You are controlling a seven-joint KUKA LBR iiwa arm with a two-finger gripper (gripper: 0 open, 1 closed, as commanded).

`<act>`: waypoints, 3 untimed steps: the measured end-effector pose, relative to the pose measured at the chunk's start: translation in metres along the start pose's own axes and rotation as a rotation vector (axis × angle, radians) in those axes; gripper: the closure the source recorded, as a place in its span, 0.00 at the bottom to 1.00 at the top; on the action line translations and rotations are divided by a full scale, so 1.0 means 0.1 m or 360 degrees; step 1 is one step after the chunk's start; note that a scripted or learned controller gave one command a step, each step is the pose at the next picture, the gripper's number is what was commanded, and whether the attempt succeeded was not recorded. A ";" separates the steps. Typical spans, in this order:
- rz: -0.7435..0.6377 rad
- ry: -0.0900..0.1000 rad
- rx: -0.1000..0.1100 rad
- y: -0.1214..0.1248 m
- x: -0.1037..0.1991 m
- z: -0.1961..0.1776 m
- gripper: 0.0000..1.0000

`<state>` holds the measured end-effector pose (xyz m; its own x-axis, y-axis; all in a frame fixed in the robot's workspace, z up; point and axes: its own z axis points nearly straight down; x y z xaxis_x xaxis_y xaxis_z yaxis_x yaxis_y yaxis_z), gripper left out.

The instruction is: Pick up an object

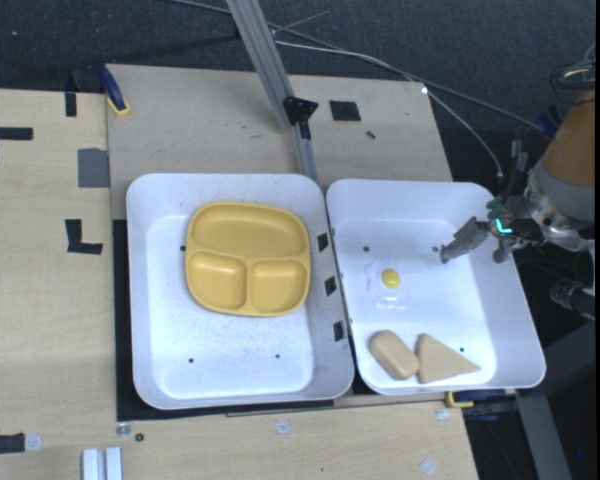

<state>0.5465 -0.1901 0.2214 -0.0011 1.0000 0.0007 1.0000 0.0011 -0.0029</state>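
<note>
In the right bin lie three things. A small white fried-egg piece with a yellow yolk is near the middle. A tan bread roll and a tan wedge-shaped slice lie side by side at the front wall. My gripper hangs over the right part of this bin, up and to the right of the egg. It is open, its fingers spread apart with nothing between them. The arm's orange band is at the view's right edge.
A yellow divided plate lies in the left bin, towards its back. A grey metal pole slants across the bench behind the bins. Cables run over the dark floor at the back.
</note>
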 end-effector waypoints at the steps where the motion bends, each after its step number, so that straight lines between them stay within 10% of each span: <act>1: 0.0000 -0.0001 -0.0002 0.00 0.00 0.00 0.00; 3: 0.0001 0.0001 0.0006 -0.06 0.00 0.93 0.00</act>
<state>0.5406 -0.1898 0.1284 -0.0004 1.0000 0.0011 1.0000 0.0004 -0.0070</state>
